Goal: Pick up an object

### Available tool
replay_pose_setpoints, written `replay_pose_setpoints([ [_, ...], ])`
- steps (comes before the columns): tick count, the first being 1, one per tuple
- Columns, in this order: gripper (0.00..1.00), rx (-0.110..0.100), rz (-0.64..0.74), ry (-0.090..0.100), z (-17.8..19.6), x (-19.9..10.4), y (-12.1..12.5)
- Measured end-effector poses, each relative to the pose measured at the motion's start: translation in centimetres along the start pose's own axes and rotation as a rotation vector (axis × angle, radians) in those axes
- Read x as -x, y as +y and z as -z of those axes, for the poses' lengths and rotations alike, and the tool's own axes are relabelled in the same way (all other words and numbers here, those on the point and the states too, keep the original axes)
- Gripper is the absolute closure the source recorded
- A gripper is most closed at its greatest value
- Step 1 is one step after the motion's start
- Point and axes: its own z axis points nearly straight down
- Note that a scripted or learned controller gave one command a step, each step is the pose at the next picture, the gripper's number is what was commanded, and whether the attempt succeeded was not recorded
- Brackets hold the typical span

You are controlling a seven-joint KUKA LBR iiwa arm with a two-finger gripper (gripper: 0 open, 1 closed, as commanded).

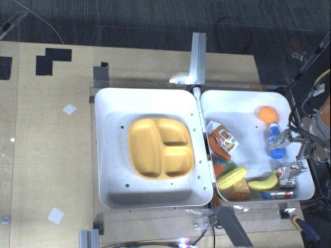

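Pale wooden desk [46,154] carrying two shallow white bins side by side, dark floor beyond. Left bin [111,138]: a yellow divided tray [160,148] lying flat near its centre. Right bin [243,105]: an orange ball [268,114] toward the far right corner; a blue bottle [274,141] just below it; a red-and-white snack packet [223,141] against the left wall; a banana [264,181] along the near edge, beside a yellow-and-brown item [234,182] that is hard to identify. Tool [289,174] at the right bin's right rim, just beside the banana's tip; whether it is wide or narrow cannot be told, and nothing shows between its parts.
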Motion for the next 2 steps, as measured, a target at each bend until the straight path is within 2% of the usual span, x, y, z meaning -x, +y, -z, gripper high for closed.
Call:
replay_pose_setpoints([
  [1,1.00,-0.004,0.007,-0.009,1.24,0.36,0.06],
  [2,0.00,-0.003,0.008,-0.009,1.21,0.36,0.10],
])
